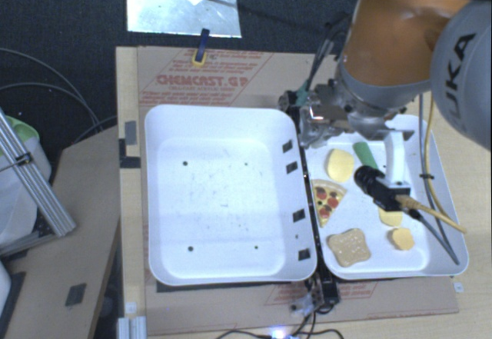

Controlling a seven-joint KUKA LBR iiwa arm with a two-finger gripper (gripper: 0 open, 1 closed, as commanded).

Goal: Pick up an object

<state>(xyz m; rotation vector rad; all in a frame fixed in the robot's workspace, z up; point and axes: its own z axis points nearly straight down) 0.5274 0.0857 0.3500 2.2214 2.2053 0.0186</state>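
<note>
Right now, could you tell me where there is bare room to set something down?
The left bin offers bare floor from wall to wall. In the right bin, a small free patch lies between the toast and the yellow chunk. The rest is crowded: pizza slice, yellow oval, green piece, with the arm overhead.

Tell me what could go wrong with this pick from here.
1. The gripper hangs by the far corner of the right bin; going down there might strike the wall.
2. The yellow piece and green piece lie close together, so a grasp could nudge one away.
3. The pizza slice and toast lie flat, likely hard to grip.
</note>
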